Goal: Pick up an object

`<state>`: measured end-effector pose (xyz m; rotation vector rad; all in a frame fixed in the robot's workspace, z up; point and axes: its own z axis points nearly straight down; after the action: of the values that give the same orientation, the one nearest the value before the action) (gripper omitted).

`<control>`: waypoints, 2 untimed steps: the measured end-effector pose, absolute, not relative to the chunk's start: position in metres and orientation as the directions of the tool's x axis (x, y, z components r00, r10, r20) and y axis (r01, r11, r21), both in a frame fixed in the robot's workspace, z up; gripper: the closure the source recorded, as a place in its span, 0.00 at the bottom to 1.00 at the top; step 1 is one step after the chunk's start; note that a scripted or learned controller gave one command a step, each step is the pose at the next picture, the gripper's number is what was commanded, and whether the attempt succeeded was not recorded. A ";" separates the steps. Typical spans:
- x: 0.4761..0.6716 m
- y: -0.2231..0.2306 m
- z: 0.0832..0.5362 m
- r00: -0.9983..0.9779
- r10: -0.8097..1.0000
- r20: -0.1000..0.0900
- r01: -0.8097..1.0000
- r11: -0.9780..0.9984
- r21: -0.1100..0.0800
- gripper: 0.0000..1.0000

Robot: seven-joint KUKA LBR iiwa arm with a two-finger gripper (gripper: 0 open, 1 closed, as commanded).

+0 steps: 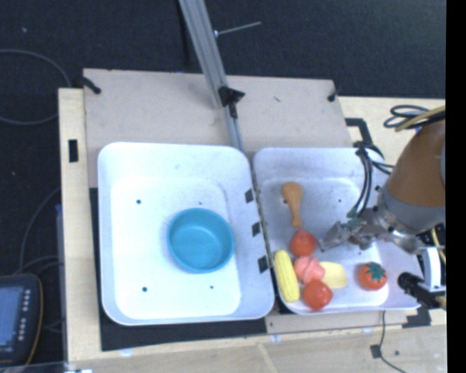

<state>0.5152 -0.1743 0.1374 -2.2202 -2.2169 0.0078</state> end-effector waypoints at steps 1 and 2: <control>0.518 -0.175 0.155 0.008 1.000 0.000 1.000 -0.008 0.006 1.00; 0.527 -0.174 0.202 -0.005 1.000 -0.001 1.000 0.005 0.006 1.00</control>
<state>0.5270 -0.1735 0.2022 -2.2189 -2.2311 -0.0064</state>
